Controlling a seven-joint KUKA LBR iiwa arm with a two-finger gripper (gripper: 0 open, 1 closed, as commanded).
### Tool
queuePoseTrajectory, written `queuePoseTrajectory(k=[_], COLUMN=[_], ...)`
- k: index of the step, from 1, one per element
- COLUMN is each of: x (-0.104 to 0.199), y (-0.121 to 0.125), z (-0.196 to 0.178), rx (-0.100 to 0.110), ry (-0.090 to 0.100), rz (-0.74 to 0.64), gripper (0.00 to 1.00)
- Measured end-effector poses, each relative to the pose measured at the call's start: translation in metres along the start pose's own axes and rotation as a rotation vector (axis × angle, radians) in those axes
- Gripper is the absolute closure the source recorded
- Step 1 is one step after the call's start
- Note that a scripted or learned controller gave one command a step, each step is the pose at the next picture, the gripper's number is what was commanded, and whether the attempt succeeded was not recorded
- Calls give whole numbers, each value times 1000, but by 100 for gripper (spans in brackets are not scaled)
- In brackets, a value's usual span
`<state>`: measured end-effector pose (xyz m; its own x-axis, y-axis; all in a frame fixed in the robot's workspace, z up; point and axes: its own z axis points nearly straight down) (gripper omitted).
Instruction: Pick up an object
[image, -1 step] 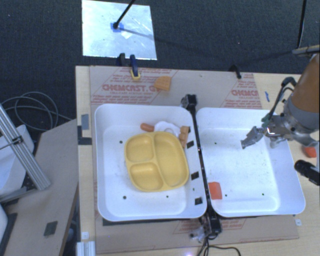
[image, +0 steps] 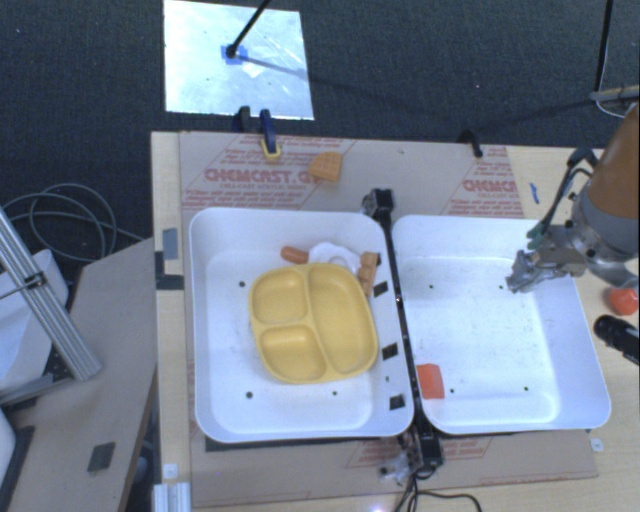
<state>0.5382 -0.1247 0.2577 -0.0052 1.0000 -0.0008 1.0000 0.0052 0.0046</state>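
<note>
A: Start at the near edge. What lies closest?

B: The front rim of the two white bins on the tabletop (image: 170, 180). Low in the right bin (image: 560, 405), hard against its left wall, sits a small orange-red block (image: 430, 380), flat on the floor of the bin.

A: And the left bin?

B: The left bin (image: 215, 400) carries a yellow divided tray (image: 312, 322) with three compartments, lying a little askew across the middle. Just behind the tray there is an orange sausage-shaped piece (image: 294, 255), a white object (image: 333, 256) touching the tray's far edge, and a tan cork-like piece (image: 368, 270) near the bin's right wall.

A: Where is the arm?

B: It reaches in from the right, the grey body with its orange band (image: 618, 165) over the right bin's far right corner. The hand (image: 522, 277) hangs above the upper right part of that bin, well apart from the orange-red block.

A: Is the hand wide or closed?

B: I cannot tell; the fingers are too small and blurred. I see nothing between them.

A: Anything further back?

B: A tan waffle-like square (image: 325, 166) on the cardboard behind the left bin, beside a yellow and blue clamp (image: 269, 135). Beyond that, a shiny sheet (image: 238, 60) on the dark floor.
</note>
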Motion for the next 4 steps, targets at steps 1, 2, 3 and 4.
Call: queuePoseTrajectory(k=[1,2,3,4], x=[55,87,91,91], y=[-42,-51,-50,-50], z=[-10,-15,-8,-16], rx=[4,3,3,1], ry=[4,3,1,1], rz=[-4,-4,0,1], gripper=[100,100,100,100])
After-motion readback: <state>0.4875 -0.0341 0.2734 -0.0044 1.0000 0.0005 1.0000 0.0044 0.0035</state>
